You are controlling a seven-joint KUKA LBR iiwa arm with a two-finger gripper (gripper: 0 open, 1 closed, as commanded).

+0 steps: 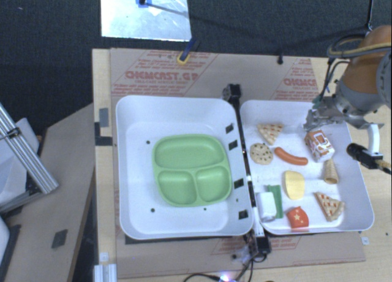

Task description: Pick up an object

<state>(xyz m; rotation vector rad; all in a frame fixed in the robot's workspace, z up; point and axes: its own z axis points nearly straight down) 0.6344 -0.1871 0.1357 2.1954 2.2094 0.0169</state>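
Observation:
The right bin (pixel 358 213) holds several toy foods. Among them are an orange-and-white carton (pixel 320 144), a sausage (pixel 291 156), a cookie (pixel 261 152), a pizza slice (pixel 269 132), a cone (pixel 331 170), a yellow piece (pixel 294 184), a second pizza slice (pixel 329 206), a red piece (pixel 297 217) and a white-and-green block (pixel 268 204). My gripper (pixel 313 119) hangs at the bin's far right part, just above and behind the carton. The carton lies tilted directly below it, and I cannot make out contact between them.
The left bin (pixel 131 152) carries a green divided plate (pixel 190 170). A black clip strip (pixel 239 152) runs along the seam between the bins. A black part (pixel 362 154) juts over the right bin's right rim, below the arm (pixel 364 72).

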